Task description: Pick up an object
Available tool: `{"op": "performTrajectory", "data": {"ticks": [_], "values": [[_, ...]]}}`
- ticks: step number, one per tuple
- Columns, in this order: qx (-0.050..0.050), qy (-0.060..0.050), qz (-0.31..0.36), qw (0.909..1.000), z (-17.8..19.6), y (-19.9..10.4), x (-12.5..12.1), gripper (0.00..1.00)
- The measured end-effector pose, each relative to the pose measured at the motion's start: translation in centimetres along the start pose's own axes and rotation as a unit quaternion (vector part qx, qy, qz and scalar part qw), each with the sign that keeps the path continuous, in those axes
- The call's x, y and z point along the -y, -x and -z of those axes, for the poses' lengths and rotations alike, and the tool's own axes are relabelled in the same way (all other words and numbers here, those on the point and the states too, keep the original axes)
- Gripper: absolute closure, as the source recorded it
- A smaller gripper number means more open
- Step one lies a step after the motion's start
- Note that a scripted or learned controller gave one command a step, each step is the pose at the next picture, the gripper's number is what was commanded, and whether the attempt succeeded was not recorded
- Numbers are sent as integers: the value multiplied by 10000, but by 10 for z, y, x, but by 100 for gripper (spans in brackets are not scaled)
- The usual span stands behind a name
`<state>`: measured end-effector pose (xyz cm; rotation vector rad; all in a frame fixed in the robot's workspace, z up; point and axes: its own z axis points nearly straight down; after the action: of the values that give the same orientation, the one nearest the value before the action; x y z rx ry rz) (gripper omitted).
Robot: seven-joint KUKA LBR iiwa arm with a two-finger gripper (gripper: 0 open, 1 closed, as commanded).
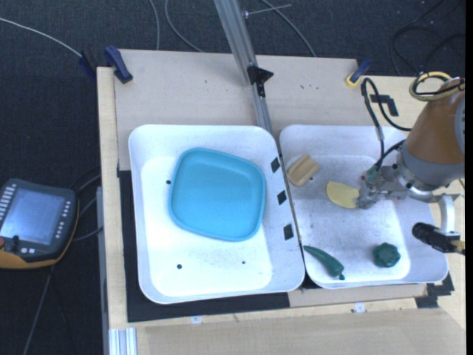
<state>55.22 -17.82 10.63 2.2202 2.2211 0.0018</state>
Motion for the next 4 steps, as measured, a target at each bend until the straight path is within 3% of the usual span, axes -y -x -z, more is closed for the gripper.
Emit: {"op": "performTrajectory", "data": {"ticks": [1, 3, 4], "values": [[6, 20, 2, 10000, 57, 0, -11, 100], [5, 14, 1, 10000, 143, 1, -8, 100], [-6, -9, 20, 10000, 131, -51, -21, 100]]}}
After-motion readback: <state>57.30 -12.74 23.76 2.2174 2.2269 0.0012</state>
